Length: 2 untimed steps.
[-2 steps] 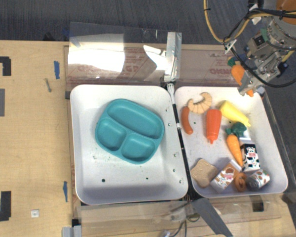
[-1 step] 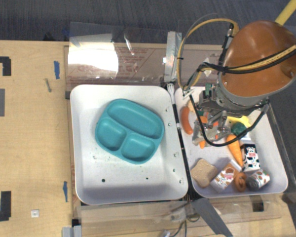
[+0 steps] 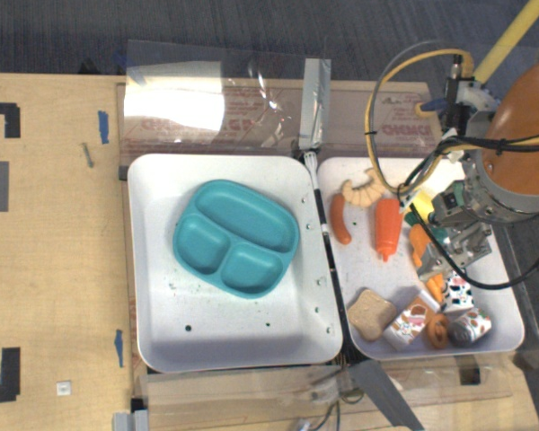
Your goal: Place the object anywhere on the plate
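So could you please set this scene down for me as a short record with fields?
plate: teal, three compartments, in the left bin, nothing on it
left bin: white, holds the plate
right bin: white, holds toy foods
toy foods: sausage, carrot, croissant, bread slice, more small pieces along the near right corner
gripper: over the right bin's right side, above the foods; finger state unclear
task state: no object on the plate yet
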Motion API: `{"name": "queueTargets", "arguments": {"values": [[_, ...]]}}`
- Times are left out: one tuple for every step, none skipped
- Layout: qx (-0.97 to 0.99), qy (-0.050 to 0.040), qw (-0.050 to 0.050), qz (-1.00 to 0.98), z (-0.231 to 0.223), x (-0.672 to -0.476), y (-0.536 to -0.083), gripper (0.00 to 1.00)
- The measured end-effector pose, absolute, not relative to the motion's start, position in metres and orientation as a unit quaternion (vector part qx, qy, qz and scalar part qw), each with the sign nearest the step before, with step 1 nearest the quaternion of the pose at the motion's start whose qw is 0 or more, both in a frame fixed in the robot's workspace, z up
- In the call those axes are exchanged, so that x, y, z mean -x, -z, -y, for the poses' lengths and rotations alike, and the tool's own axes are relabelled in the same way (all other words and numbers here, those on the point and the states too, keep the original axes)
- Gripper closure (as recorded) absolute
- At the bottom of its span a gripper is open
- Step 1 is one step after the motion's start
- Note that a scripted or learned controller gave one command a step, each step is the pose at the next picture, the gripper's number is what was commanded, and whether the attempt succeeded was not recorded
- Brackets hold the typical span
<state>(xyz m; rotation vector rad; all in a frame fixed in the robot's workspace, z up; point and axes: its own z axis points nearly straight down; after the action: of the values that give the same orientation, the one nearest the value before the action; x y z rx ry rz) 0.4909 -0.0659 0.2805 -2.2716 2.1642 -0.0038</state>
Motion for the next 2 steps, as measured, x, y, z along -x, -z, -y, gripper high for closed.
{"name": "queueTargets", "arguments": {"values": [[0.735,-0.0008,0.003,-0.678,0.068,-0.553,-0.257,1.00],[0.777,-0.0006,0.003,-0.629,0.087,-0.598,-0.221,1.00]]}}
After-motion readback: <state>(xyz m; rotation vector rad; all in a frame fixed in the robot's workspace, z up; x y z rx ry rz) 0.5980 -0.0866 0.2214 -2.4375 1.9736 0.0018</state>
